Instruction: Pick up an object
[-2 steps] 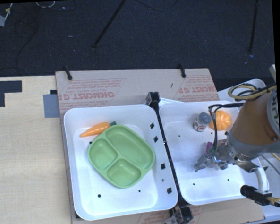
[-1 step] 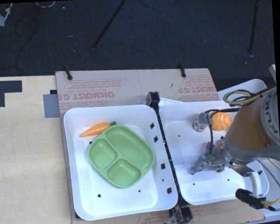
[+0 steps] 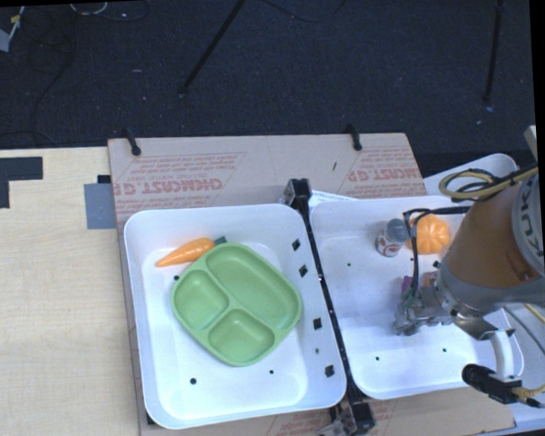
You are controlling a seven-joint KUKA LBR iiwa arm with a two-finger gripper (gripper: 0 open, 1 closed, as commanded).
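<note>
Hovering low in the right bin [image 3: 373, 363], the gripper [image 3: 413, 316] hides its grasp; I cannot tell its state. One orange ball [image 3: 430, 234] and one small jar [image 3: 390, 240] sit just beyond, so descending here risks missing both. Left bin [image 3: 158, 376]: one green plate [image 3: 236, 302], one carrot [image 3: 184, 252].

Two white bins sit side by side on the counter [image 3: 47, 300]: the left bin [image 3: 158, 376] holds a green divided plate [image 3: 235, 302] with an orange carrot [image 3: 185, 252] just beside its upper left edge. In the right bin [image 3: 373, 363], the arm's pincer [image 3: 412, 316] hangs low over the floor. Behind it lie a small can [image 3: 390, 239] and an orange ball [image 3: 431, 235].
</note>
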